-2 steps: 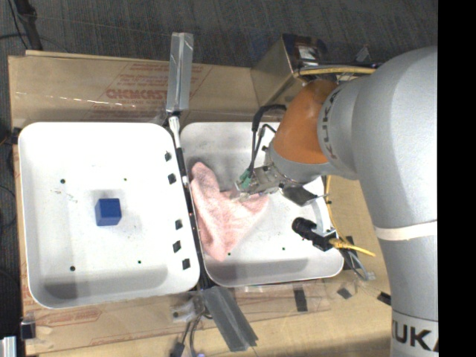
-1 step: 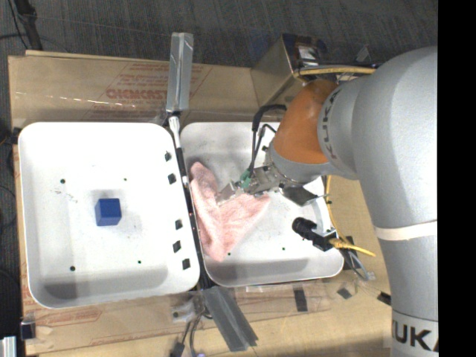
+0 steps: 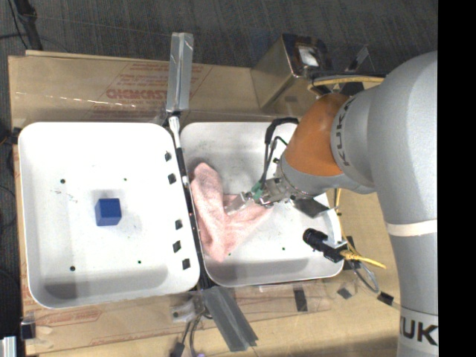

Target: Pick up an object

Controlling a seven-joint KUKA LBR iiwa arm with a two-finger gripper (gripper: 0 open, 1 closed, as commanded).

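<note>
Over in the right bin (image 3: 223, 270), against its left wall, lies the pink cloth (image 3: 216, 210) — soft, limp, light, crumpled into a long ridge with a tail trailing right. It'll sag and drape, so a raised fold is the place to pinch. And the gripper (image 3: 249, 198) is right there, low over that tail — whether it's spread or pinching, I can't tell from this slant. Across the divider, a small hard-edged blue cube (image 3: 108, 211) sits in the smooth white left bin (image 3: 44, 155).
</note>
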